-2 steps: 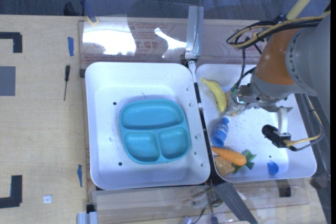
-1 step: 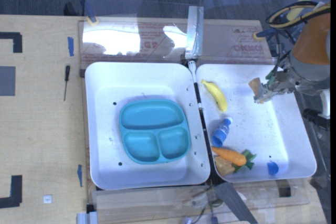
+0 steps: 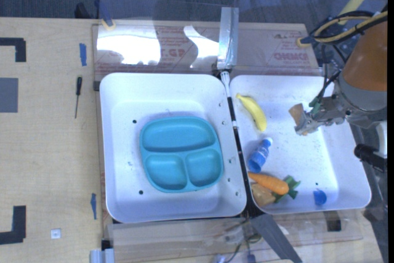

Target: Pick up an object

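The jaws (image 3: 306, 124) were seen low in the right bin (image 3: 345, 194), beside a small tan thing (image 3: 298, 113) at about 11 o'clock — whether they were open or closed could not be told. The banana (image 3: 253, 111) lay off at 9 o'clock, slanted.

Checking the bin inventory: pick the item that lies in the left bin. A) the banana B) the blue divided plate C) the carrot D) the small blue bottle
B: the blue divided plate sits in the left bin, while the banana, small blue bottle and carrot all lie in the right bin.
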Robot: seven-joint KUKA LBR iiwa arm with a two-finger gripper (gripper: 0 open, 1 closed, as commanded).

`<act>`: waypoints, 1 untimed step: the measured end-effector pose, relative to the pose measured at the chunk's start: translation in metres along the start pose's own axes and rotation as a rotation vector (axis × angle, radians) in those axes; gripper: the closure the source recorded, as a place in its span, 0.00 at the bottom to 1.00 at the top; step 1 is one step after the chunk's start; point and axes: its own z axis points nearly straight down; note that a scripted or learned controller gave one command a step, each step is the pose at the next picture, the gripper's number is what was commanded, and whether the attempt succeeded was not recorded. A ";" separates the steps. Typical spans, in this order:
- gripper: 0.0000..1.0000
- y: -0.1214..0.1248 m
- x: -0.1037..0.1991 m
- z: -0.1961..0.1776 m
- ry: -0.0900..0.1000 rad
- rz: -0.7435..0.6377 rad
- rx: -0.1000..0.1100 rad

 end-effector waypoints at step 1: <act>1.00 -0.036 0.092 -0.048 0.002 -0.121 0.000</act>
